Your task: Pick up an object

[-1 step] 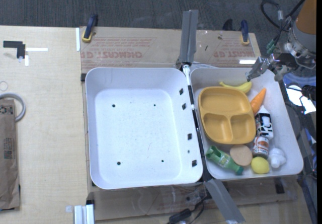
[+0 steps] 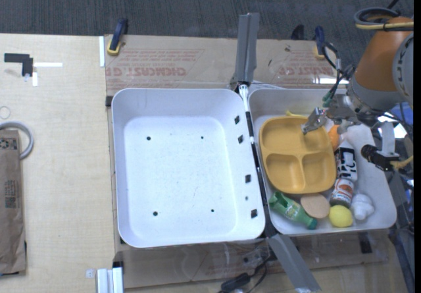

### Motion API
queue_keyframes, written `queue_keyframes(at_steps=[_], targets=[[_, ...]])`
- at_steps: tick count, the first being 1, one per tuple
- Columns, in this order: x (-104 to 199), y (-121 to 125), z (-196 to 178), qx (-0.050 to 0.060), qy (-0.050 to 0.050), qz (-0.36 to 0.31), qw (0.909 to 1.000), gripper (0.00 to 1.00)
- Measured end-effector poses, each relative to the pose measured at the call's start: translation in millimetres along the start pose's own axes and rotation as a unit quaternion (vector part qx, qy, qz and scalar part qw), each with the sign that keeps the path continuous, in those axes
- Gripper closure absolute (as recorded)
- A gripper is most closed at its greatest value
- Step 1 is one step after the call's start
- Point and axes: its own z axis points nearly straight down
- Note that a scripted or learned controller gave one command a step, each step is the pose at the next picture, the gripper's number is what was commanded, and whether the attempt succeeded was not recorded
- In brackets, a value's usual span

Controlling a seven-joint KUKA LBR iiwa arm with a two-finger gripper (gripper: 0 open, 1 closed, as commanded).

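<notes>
Yellow tray (image 2: 299,157) is looking light, stiff and slippery, so I'm favouring its thin rim. I'm hovering the tool (image 2: 313,120) over its upper edge; I cannot tell its state.

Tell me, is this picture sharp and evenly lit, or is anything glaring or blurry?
Camera view: lighting is even and soft, with faint shadows inside the left bin; the yellow tray looks crisp; the white bin walls are bright but not washed out; the arm at the right edge looks slightly soft.
</notes>
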Motion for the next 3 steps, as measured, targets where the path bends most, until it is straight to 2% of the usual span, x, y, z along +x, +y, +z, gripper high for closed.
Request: queue_keyframes(at_steps=[1,2,3], targets=[[22.7,-7.7,18.0,-0.002,0.001,-0.047,0.9989,0.00],[-6.8,34.7,21.8,0.003,0.002,-0.035,0.9994,0.00],[-28.6,-5.4,19.0,-0.001,0.014,-0.040,0.9991,0.00]])
